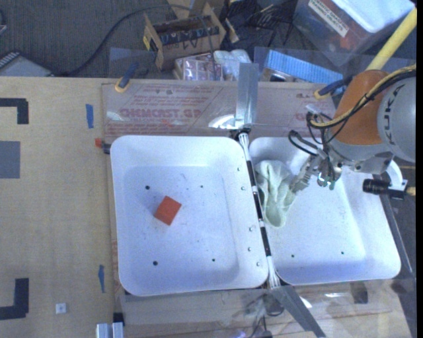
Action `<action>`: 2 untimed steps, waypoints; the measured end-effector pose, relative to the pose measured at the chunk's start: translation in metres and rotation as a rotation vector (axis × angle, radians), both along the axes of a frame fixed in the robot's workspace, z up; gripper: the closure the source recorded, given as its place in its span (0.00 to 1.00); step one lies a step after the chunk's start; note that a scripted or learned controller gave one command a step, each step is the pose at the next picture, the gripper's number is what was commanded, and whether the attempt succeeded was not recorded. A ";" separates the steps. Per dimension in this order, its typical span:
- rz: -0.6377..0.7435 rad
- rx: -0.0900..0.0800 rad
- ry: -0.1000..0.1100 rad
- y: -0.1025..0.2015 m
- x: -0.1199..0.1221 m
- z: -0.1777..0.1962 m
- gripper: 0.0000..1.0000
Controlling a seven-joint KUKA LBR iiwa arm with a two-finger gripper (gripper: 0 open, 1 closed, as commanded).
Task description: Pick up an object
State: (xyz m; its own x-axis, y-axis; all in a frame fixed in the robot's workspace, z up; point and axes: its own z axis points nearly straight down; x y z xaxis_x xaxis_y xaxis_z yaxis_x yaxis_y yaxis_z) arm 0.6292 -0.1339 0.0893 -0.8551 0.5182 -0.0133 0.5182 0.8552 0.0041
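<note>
Right bin (370, 264): gripper (299, 183) touching cloth (274, 195).

Arm and gripper (299, 185), over the right bin

Reached in from the right edge, orange-banded wrist tilted down toward the bin's left wall.

Clear sheet (173, 109) behind my two bins: red print, reads roughly "CHEMCAST GP"; the last letters are hard to make out.
My arm's grey housing (399, 125): dark letters "KU" at the right edge, the rest cut off.
White label (328, 16), top right: print too small to read.
</note>
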 end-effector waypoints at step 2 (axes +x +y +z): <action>-1.008 0.011 0.004 0.024 0.011 -0.001 1.00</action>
